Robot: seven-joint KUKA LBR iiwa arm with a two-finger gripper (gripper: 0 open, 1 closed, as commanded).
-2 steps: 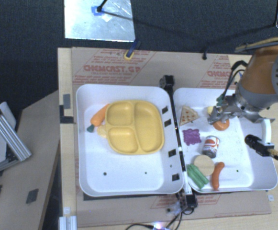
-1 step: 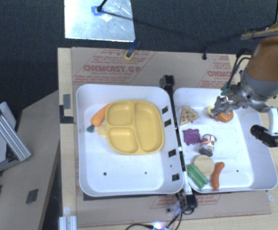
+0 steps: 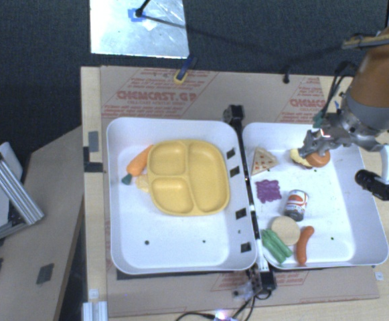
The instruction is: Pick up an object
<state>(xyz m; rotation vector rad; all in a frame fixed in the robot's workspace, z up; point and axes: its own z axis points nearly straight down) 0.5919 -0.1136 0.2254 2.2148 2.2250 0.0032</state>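
The right bin (image 3: 365,209) holds a triangular sandwich piece (image 3: 264,160), a purple bunch of grapes (image 3: 268,190), a small can (image 3: 296,204), a round cookie (image 3: 285,230), green beans (image 3: 275,245) and a sausage (image 3: 302,244). Near the bin's back, a yellow and orange toy food (image 3: 309,157) lies right under my gripper (image 3: 313,146). The gripper reaches down from the right and sits on top of that piece, covering part of it. The grey and orange arm (image 3: 378,79) rises behind it.
The left bin (image 3: 124,233) carries a yellow divided plate (image 3: 184,177) with a carrot (image 3: 138,161) at its left edge. A black divider (image 3: 242,179) runs between the bins. A black arm part (image 3: 375,181) hangs over the right bin's right side.
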